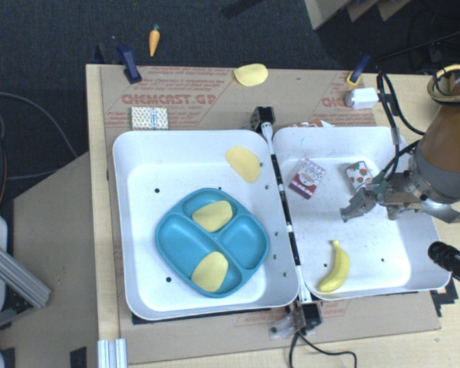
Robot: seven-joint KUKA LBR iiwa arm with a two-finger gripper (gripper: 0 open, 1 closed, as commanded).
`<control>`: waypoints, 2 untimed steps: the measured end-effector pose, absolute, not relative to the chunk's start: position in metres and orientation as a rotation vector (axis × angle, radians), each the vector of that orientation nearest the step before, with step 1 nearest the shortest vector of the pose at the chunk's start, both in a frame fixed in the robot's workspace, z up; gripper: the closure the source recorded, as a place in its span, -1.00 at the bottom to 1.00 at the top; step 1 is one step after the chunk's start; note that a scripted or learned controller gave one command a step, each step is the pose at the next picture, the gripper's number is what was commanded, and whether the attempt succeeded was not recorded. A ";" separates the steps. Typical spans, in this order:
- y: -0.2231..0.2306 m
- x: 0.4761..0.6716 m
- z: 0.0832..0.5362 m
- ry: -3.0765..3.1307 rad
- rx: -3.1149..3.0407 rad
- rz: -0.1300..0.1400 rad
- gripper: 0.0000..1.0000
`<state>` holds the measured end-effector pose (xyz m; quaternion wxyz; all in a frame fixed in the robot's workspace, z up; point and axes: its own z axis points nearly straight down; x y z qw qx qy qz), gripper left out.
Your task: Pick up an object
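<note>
down at the near edge of the right bin [391, 140] lies a banana [333, 267], curved, close to the divider between the two bins. above it the gripper [358, 207] hangs over the bin's middle, reaching in from the right on the grey arm [445, 167]; whether its fingers are spread or closed i cannot tell, and nothing shows between them. just behind it sit a small red and white box [359, 175] and a red and white packet [307, 179].

across the divider, the left bin [138, 167] holds a blue divided plate [211, 240] with two yellow pieces in its compartments, and another yellow piece [244, 163] lies on the bin floor near the far corner.

both bins rest on a cardboard-covered bench [184, 94], where a yellow lump [251, 74] and a small white block [363, 98] sit at the back. dark carpet [54, 21] spreads beyond, with a tiny carrot [154, 40] on it.
</note>
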<state>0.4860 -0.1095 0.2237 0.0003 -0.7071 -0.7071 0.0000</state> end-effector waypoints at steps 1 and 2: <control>-0.114 0.478 0.103 -2.218 -2.221 0.002 -1.00; -0.114 0.479 0.113 -2.220 -2.224 -0.001 1.00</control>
